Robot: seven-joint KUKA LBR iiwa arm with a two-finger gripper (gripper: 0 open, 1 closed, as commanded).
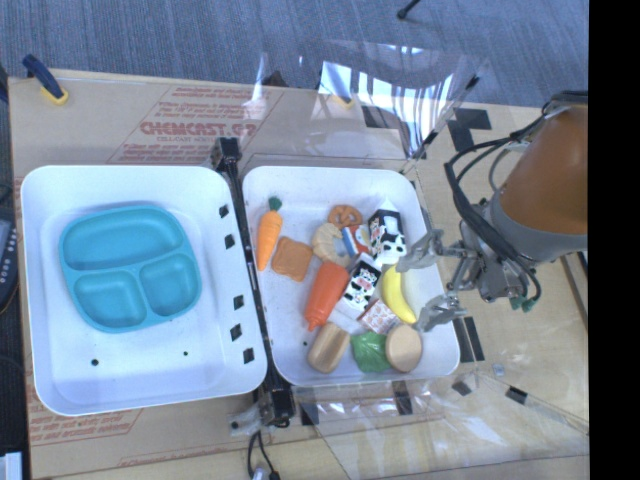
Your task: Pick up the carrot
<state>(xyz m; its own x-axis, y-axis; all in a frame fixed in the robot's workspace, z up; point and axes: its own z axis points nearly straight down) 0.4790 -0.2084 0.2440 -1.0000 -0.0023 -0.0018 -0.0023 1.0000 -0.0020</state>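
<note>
The carrot point(268, 234), orange with a green top, lies lengthwise near the left wall of the right bin point(300, 180). My gripper point(429, 283) hangs over that bin's right rim, far to the right of the carrot, with the pile of toy food between them. Its two fingers stand apart, one near the cow-print carton, the other near the tan round piece. It is open, and nothing sits between the fingers; the banana point(397, 294) lies just to their left.
The right bin also holds a toast slice point(292, 258), an orange bottle point(325, 293), two cow-print cartons point(385, 236), a green piece point(370, 352) and tan pieces point(405, 348). The left bin point(40, 368) holds a blue divided plate point(128, 266).
</note>
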